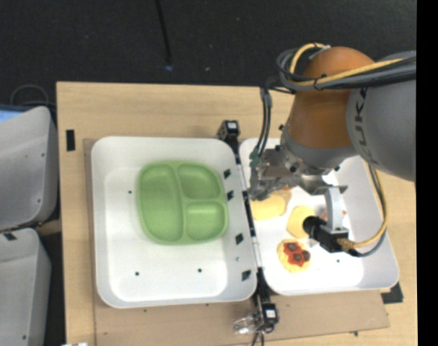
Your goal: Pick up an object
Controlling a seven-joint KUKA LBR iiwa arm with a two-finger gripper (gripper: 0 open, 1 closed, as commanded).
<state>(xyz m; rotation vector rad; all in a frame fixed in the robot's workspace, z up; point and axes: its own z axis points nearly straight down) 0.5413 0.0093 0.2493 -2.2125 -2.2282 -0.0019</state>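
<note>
In the right bin point(370, 269) lie a few small food-like pieces: a pale yellow piece point(270, 207) near the bin's left wall, a second yellow piece point(298, 222) just beside it, and a yellow piece with red and dark spots point(294, 255) nearer the front edge. The gripper point(265, 182) hangs low over the first yellow piece, close to the divide between the bins. The arm's bulk, with its orange band point(320, 114), covers the gripper from above, so I cannot tell how its jaws stand or whether anything is in them. In the left bin point(117, 272) a green divided plate point(182, 202) rests flat, near the middle. Both bins sit on a light wooden bench point(146, 96).
</note>
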